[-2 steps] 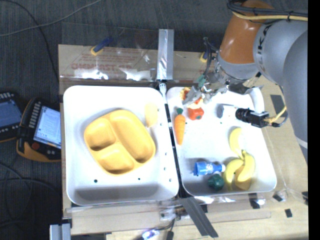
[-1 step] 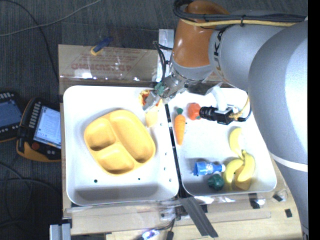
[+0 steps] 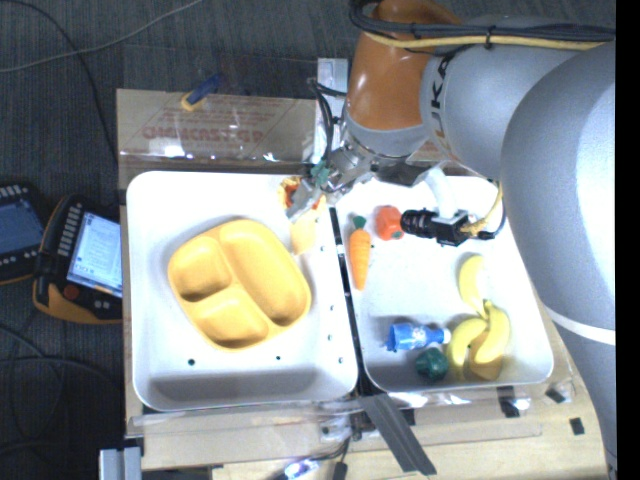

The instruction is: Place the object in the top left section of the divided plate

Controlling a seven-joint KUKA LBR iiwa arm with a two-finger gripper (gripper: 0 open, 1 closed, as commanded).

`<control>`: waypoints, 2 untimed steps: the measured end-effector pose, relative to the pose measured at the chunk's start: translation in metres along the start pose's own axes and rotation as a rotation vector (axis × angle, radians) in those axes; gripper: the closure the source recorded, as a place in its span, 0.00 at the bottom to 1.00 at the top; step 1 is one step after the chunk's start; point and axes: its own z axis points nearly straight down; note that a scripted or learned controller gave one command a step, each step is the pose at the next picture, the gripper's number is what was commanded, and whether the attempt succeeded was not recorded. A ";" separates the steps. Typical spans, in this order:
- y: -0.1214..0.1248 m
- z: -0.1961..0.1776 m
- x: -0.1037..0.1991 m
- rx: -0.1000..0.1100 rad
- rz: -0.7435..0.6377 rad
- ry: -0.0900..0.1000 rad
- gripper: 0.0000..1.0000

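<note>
Pretty clearly a robotics lab setup, not anyone's kitchen. You've got a big grey industrial arm (image 3: 540, 98) over two white bins (image 3: 240, 388) on a bench, plastic toy food like bananas (image 3: 478, 330) and a carrot (image 3: 358, 252), loose cables (image 3: 60, 38) across dark carpet, plus a teach pendant (image 3: 82, 260) on the floor.

Two bins (image 3: 150, 368), one plate (image 3: 238, 283), one carrot (image 3: 358, 251)

Yellow divided plate (image 3: 238, 283) lies tilted in left bin (image 3: 145, 268).
</note>
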 end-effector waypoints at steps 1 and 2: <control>-0.043 0.034 0.109 0.002 -0.036 0.000 1.00; -0.110 0.005 0.069 0.001 0.002 -0.002 1.00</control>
